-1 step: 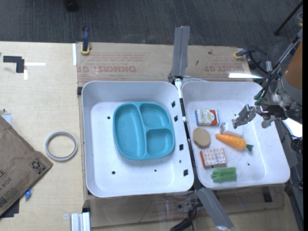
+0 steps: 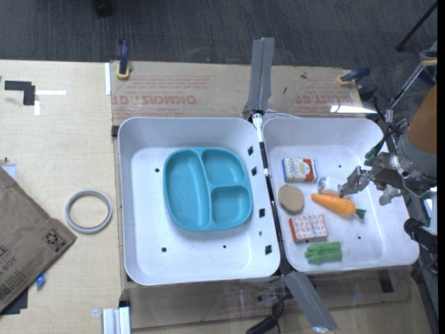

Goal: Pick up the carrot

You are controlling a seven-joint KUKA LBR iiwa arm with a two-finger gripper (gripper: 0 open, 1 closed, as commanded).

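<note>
The orange carrot [image 2: 333,203], with a small green top pointing right, lies flat in the middle of the right white bin [image 2: 348,139]. My gripper [image 2: 368,188] hangs at the bin's right side, just above and right of the carrot's leafy end. Its fingers are open, one fingertip [image 2: 351,184] close to the carrot's upper edge. Nothing is held between them.
Around the carrot lie a white-and-orange carton [image 2: 299,169], a tan round disc [image 2: 291,200], a red patterned packet [image 2: 308,227] and a green bundle [image 2: 323,252]. The left bin [image 2: 139,256] holds a teal divided plate [image 2: 208,188]. A tape ring [image 2: 88,210] rests on the bench.
</note>
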